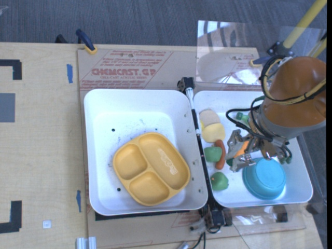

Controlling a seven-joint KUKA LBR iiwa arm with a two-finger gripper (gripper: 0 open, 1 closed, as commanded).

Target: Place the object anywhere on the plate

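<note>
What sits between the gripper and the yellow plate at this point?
In the camera view, small food items lie along the right bin's left side, then the two bins' adjoining walls, between the gripper and the yellow plate.

Grey arm (270, 122) with glossy orange band (296, 87), black cables looping over it, metallic wrist hardware below

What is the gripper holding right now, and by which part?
Cannot be told: the gripper sits low in the right white bin beside the blue plastic bowl, its tips lost in clutter.
</note>
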